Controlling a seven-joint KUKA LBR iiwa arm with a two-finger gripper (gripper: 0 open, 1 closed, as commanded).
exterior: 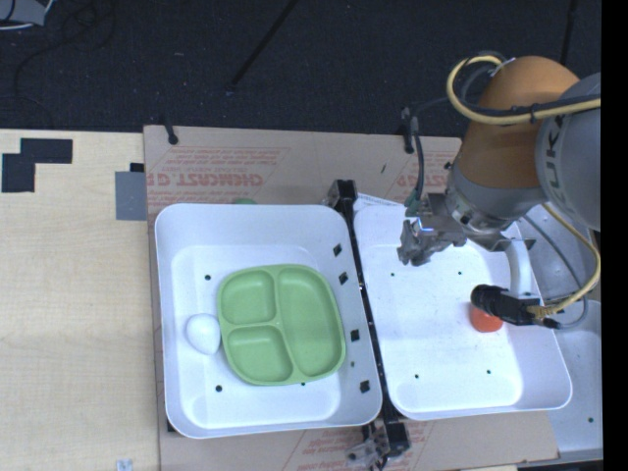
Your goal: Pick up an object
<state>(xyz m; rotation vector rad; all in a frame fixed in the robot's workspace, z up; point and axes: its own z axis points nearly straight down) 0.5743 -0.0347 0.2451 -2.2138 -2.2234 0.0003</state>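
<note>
From my one overhead camera, the gripper (420, 245) hangs over the right bin (442, 366), in its upper left part and near the divider between the two bins. At this slant I cannot tell whether it is apart or together. An orange object (484, 320) lies on the same bin's floor toward the right wall, well apart from the gripper and partly covered by robot hardware, so I can't make out its shape. In the left bin (182, 232) I see a green divided plate (281, 323) with three compartments lying flat in the middle. A small white ball (203, 333) sits just beside the plate's left edge. Both bins rest on a sheet of cardboard (255, 170) laid on the pale wooden bench (69, 312).
</note>
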